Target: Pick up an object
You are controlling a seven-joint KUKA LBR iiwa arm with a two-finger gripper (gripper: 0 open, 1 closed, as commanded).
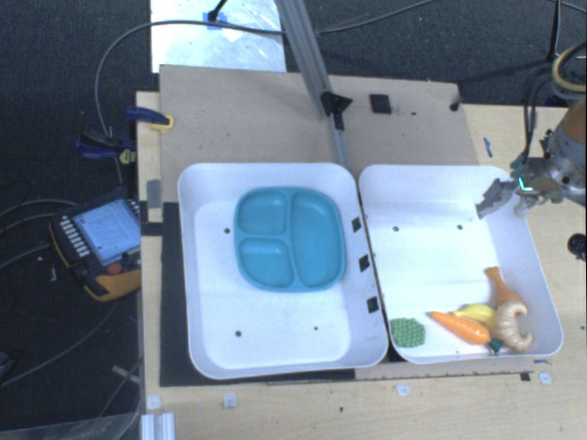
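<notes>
In the right bin [431,200], several small toy foods lie in the near right corner: an orange carrot [459,326], a yellow piece [475,313], a tan curved piece [515,324], a brown-orange piece [502,287] and a green bumpy ball [408,332]. My gripper [506,198] hangs over the far right rim of that bin, well above and away from the toys. Its fingers look spread, with nothing between them.
The left bin [211,337] holds a blue divided plate [290,238]. A grey pole [307,44] slants across the back board. Clamps and a handheld pendant [101,241] lie off the bench to the left. Cables hang at the right.
</notes>
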